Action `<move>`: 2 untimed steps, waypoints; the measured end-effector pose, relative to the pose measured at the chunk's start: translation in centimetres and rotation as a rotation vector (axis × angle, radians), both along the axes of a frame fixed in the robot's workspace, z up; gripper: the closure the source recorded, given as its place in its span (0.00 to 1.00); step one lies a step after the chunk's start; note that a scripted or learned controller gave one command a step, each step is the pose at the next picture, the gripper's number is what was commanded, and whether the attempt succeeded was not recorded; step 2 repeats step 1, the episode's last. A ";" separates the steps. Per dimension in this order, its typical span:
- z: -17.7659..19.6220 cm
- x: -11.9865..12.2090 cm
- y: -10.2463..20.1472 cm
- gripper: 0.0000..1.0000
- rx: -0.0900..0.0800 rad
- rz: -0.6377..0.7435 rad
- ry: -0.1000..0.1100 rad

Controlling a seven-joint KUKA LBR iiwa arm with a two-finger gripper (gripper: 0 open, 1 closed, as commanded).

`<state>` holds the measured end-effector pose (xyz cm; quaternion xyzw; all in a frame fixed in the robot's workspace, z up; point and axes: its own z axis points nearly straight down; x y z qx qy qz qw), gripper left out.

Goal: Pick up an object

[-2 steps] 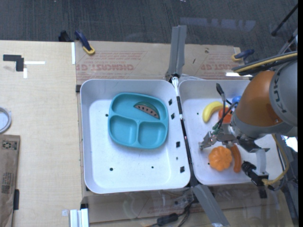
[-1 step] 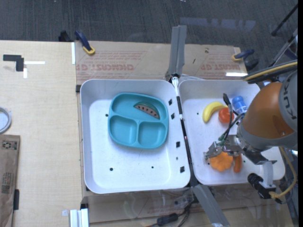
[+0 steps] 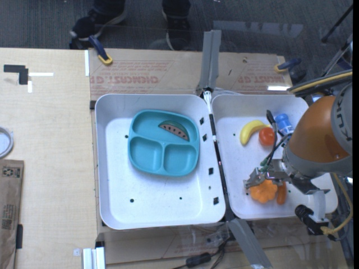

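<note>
Bench | left bin [image 3: 112, 167]: teal tray [image 3: 164, 143] | right bin [image 3: 235, 167]: banana [image 3: 251, 131], tomato [image 3: 267, 137] | gripper [image 3: 259, 179]: grip unreadable

Arm [image 3: 322, 136] cut by right edge, hiding right bin [image 3: 235, 167] corner; blue item [image 3: 282, 122] partly covered, unidentifiable.

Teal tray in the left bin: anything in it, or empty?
Not empty. The teal tray lies flat in the left bin with a watermelon slice in its top compartment; the two lower compartments show bare teal.
</note>
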<state>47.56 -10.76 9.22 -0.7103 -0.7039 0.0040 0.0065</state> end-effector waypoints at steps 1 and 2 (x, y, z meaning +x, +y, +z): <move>15.3 2.1 5.8 1.00 -0.005 0.011 -0.013; 15.3 2.1 5.8 1.00 -0.005 0.011 -0.013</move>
